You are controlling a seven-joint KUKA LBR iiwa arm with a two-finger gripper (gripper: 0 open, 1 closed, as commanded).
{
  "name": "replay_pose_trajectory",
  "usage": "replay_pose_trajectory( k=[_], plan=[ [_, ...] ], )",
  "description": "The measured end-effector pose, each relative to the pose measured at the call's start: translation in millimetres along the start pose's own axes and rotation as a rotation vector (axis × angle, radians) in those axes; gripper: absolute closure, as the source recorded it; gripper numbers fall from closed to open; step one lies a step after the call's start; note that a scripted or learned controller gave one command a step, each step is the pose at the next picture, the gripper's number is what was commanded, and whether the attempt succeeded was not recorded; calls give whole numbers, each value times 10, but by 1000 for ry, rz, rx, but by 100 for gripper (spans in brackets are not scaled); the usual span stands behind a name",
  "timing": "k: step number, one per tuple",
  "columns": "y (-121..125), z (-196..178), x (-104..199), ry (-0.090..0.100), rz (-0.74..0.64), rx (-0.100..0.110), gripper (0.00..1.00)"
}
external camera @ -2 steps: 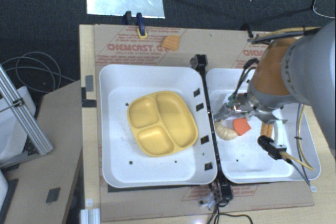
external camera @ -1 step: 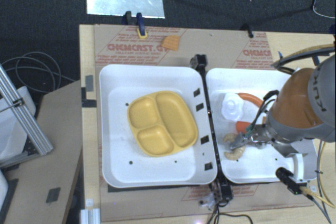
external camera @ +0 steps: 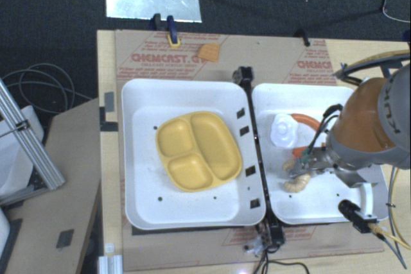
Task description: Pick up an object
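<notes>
From the camera above, my grey arm with its orange band (external camera: 366, 122) reaches in from the right and hangs over the right-hand shallow white bin (external camera: 276, 205). My pincer (external camera: 303, 167) sits low in the middle of that bin, its tip down among the small things there; the fingers are too dark and blurred for me to tell whether they are spread, closed, or gripping anything.

Just below the tip lies a small tan, lumpy object (external camera: 295, 185), close enough that I cannot tell whether I touch it. Just above and left of the tip is a white crumpled plastic piece (external camera: 283, 131), with a curved orange strip (external camera: 306, 119) behind it and a small red-orange bit (external camera: 300, 151) beside my wrist. These crowd the middle of the bin; the bare floor lies along its front and near its left wall.

The black divider with clips (external camera: 252, 144) runs between the bins, near the tan object's left. Beyond it, the left white bin (external camera: 138, 202) holds a yellow three-compartment plastic tray (external camera: 199, 151), tilted askew in the middle, with bare floor all around it.
</notes>
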State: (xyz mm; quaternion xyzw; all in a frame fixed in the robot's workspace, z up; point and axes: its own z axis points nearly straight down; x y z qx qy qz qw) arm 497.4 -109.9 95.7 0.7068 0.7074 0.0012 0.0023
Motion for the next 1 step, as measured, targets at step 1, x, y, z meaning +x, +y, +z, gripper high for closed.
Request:
replay_pose_trajectory(
  k=[1],
  plan=[
    [482, -938, 876, 5, -14, -8, 100]
  ],
)
